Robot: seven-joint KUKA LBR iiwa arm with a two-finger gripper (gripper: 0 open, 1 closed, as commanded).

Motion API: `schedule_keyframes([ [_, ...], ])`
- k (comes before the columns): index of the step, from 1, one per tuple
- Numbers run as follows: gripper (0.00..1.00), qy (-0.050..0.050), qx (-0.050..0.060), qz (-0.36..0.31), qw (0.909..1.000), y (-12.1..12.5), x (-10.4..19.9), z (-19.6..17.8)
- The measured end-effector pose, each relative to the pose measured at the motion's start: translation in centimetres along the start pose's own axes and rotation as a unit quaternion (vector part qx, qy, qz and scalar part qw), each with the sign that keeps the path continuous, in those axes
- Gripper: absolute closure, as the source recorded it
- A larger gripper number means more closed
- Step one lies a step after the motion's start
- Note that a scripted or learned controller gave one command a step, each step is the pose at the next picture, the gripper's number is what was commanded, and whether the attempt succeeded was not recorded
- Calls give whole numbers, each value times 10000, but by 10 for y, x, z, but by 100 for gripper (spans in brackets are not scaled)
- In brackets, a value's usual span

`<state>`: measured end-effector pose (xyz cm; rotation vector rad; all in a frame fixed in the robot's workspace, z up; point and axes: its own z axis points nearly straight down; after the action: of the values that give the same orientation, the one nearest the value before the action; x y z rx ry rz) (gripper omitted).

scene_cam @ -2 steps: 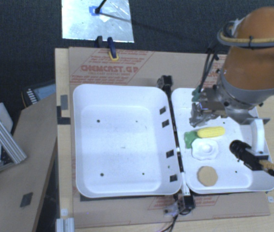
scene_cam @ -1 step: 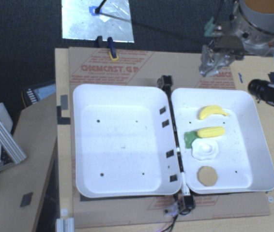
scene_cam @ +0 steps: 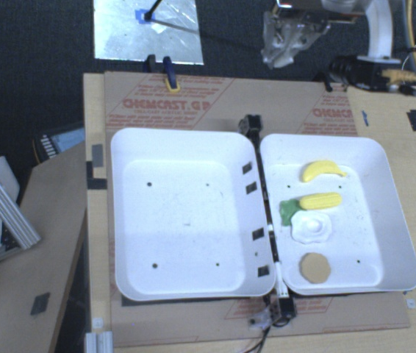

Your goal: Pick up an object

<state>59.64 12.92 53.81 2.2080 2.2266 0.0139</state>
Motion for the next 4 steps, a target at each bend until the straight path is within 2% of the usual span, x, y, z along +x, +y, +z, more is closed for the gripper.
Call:
schedule_keyframes([
  [1, 100, 8, -6, -2, 10000, 75, 77, 2],
  [2, 100, 1, 45, 13, 10000, -13, 61, 1],
  [3, 100, 2, 9, 9, 10000, 58, 107, 3],
  [4, 100, 0, 60, 9, 10000, -46, 84, 2],
])
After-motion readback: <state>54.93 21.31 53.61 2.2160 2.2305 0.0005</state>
